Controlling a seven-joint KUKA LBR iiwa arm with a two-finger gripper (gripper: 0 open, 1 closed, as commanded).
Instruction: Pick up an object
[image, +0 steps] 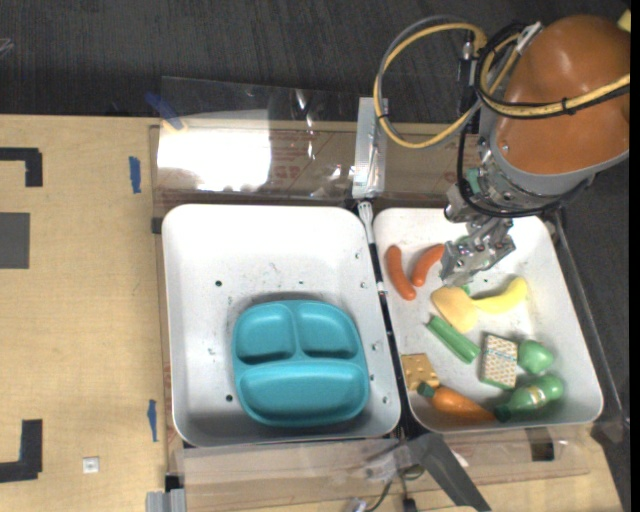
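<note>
My gripper (476, 252) hangs over the upper middle of the right bin (574, 330), below the arm's orange band. Just left of it lie an orange-red sausage (428, 262) and a red sausage (400, 272). A yellow banana (503, 294) lies right below the gripper, with a yellow wedge (456, 309) beside it. Lower down are a green stick (452, 338), a patterned cracker (500, 360), a green pepper (537, 355), another green vegetable (529, 397), a carrot (459, 403) and a brown piece (420, 371). Nothing is visibly held by the gripper.
The left bin (200, 250) holds a teal divided tray (298, 361) in its lower half. A clear plastic sheet (260, 150) lies behind the bins. The divider rim (378, 290) between both bins runs close to the red sausage.
</note>
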